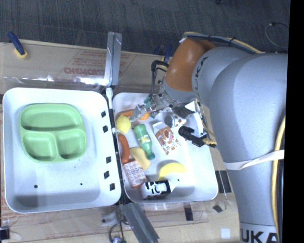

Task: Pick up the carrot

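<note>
The carrot is a small orange piece lying near the back left corner of the right bin, just above a yellow lemon. My gripper is low over the back of that bin, right at the carrot's right end, where a bit of orange shows beside the metal tips. The wrist and its orange band hide part of the bin's back wall. I cannot make out whether the carrot is held.
The right bin also holds a green bottle, a red sausage, a banana, a printed card, a red packet and a black-and-white item. A green divided tray sits in the left bin.
</note>
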You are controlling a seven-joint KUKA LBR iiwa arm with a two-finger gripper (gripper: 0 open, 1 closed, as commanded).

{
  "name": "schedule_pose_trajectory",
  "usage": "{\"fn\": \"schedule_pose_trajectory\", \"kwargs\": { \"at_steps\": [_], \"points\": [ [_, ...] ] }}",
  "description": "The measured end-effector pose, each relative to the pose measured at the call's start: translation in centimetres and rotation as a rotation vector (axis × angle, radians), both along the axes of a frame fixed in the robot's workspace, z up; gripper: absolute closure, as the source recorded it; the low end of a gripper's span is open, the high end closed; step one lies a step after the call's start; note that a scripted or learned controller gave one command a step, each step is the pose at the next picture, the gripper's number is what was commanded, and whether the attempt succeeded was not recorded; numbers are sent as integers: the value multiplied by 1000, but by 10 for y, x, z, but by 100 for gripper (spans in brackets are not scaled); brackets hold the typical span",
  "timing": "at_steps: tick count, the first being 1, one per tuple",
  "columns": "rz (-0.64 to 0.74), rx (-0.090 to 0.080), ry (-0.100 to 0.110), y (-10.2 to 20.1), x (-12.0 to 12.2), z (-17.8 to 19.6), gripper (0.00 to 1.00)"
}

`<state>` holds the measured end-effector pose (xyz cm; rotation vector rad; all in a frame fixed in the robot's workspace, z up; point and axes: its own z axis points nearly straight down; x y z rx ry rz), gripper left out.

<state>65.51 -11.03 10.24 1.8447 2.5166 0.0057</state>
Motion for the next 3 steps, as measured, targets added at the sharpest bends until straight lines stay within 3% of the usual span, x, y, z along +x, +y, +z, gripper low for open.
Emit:
{"fn": "schedule_pose_trajectory", "kwargs": {
  "at_steps": [1,2,3],
  "points": [
    [2,-3,3,-2,0,11,100],
    [-151,11,20,72,2,90,100],
    [-151,11,20,72,2,90,0]
  ]
}}
